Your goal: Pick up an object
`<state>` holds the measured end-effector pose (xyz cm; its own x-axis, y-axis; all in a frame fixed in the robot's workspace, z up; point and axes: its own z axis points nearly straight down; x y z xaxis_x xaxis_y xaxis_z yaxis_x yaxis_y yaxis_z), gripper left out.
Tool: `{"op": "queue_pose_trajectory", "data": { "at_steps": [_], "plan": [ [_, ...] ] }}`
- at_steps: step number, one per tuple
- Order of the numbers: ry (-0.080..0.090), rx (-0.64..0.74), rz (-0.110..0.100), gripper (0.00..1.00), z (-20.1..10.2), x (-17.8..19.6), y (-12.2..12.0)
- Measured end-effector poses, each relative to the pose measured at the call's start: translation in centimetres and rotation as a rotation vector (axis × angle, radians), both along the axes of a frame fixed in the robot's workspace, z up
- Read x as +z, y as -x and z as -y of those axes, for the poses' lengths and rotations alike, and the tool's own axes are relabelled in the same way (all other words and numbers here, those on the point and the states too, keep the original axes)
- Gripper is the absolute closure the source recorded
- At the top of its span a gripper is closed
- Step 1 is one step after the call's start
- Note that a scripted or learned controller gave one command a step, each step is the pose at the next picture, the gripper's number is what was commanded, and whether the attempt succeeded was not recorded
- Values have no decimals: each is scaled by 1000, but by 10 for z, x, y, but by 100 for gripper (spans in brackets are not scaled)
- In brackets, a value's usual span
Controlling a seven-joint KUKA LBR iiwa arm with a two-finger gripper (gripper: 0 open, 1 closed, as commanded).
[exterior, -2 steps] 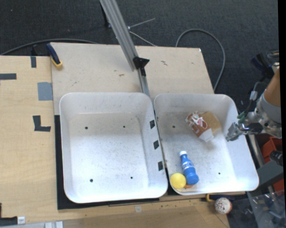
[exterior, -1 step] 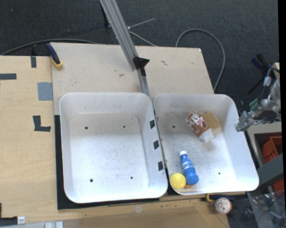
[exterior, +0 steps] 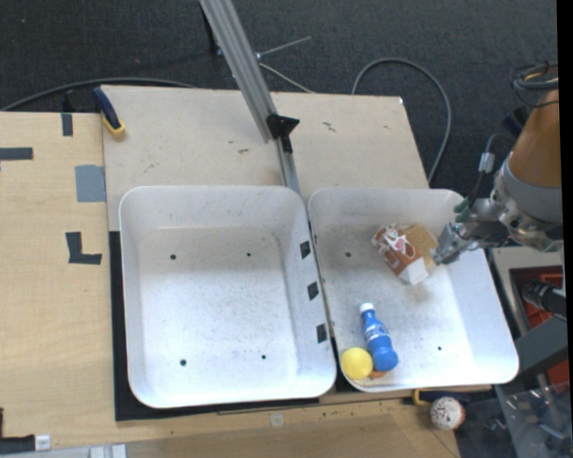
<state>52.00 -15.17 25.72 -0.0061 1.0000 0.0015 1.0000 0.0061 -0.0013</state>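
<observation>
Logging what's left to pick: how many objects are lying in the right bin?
3. A brown-and-red packet lies near the far right, beside the hand. A blue bottle lies near the front edge, with a yellow ball touching its lower end. Nothing seems hidden.

Right bin [exterior: 478,353]: carton [exterior: 405,250] rear, bottle [exterior: 376,337] and ball [exterior: 357,364] front.

- Metal pole [exterior: 246,70] slants across the bench [exterior: 189,133].
- Blue-and-yellow clamp [exterior: 109,112] at the bench's back left corner.
- Black cable [exterior: 422,73] loops on the floor.
- Small ball [exterior: 447,412] beside the front edge.
</observation>
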Motion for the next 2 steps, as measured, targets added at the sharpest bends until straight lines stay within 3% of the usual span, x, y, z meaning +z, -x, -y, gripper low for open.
{"op": "queue_pose_trajectory", "data": {
  "at_steps": [1,2],
  "plan": [
    [0,0,-2,100,-50,-16,-12],
    [0,1,1,100,-101,-8,-27]
  ]
}}
